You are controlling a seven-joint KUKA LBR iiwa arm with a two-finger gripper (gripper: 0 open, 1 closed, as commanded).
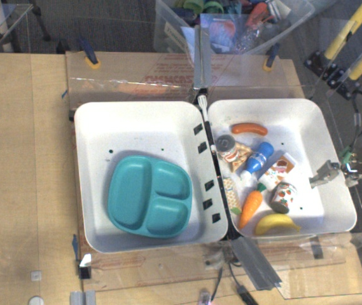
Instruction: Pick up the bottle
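The bottle (257, 159) is blue with a white end. It lies tilted in the middle of the right bin (308, 116), among other small items. My gripper (326, 172) is a small grey shape over that bin's right rim, to the right of the bottle and well apart from it. Nothing is seen held in it.
Around the bottle lie an orange sausage (249, 129), a round lid (224, 144), a carrot (250, 207), a banana (276, 223) and small packets (284, 196). A teal divided plate (149, 196) sits in the left bin (104, 119). A clear tub of toys (231, 11) stands behind.
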